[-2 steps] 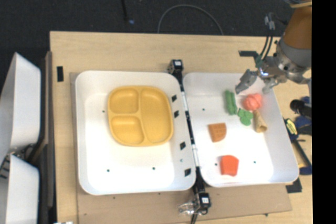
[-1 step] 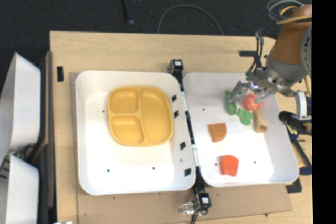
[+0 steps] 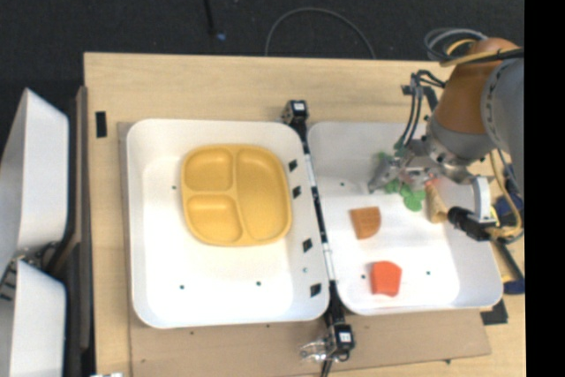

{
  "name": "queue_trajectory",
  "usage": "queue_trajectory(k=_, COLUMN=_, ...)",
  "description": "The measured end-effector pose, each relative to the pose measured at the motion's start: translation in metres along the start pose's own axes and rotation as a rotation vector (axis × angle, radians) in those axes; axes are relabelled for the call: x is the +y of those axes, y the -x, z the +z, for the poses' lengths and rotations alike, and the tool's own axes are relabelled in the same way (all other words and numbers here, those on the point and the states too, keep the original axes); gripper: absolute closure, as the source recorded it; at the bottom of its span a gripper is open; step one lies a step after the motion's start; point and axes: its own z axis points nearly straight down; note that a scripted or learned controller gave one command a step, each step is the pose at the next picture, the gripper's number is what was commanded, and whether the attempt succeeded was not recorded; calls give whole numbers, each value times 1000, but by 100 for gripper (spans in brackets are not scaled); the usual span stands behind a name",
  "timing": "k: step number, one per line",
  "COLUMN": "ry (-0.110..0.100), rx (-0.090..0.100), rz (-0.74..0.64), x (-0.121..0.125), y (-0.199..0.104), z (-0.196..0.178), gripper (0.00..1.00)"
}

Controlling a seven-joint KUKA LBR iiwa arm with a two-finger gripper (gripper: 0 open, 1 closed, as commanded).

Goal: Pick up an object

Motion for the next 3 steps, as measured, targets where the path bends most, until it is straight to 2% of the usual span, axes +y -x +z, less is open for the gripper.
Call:
queue_trajectory(k=1, ry=4, rx=-2, rz=2, x=1, y=1, z=9, gripper=0)
queue_trajectory(k=2, ry=9, rx=-3, rz=3, x=2, y=2, z=-3, gripper=100)
queue_trajectory(k=3, ry=11, rx=-1, rz=-6, x=12, y=4, z=-64, gripper=100)
